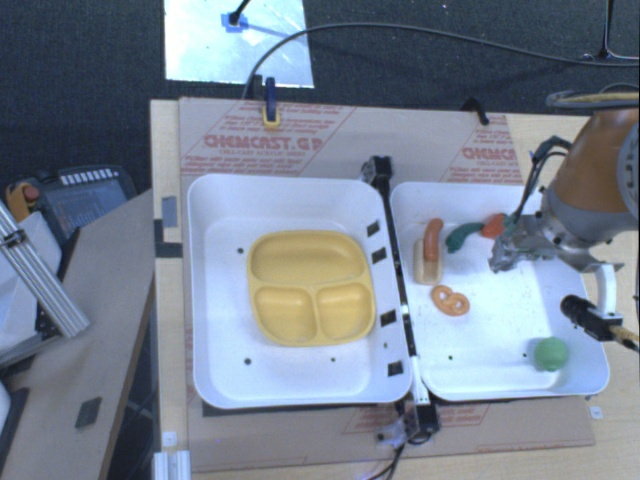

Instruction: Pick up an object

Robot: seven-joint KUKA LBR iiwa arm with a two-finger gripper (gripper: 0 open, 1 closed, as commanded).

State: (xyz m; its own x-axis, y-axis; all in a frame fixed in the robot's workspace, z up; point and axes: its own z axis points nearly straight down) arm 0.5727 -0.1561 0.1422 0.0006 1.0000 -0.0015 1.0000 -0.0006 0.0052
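Note:
The right bin (480, 363) holds a toy hot dog (430, 250) near its left wall and an orange pretzel (451, 300) just below it. A green ball (549, 353) sits at the bin's front right. An orange piece with a green curved end (470, 232) lies at the back. My gripper (503, 257) hangs over the right bin's middle, just to the right of that orange and green piece and partly covering its orange end. Nothing is visibly held by it.
The left bin (220, 298) carries a yellow compartment plate (308, 286). A black divider strip (392, 278) runs between the two bins. The arm's grey and orange body (600, 183) covers the right bin's back right corner. A black fitting (588, 316) sticks out near the ball.

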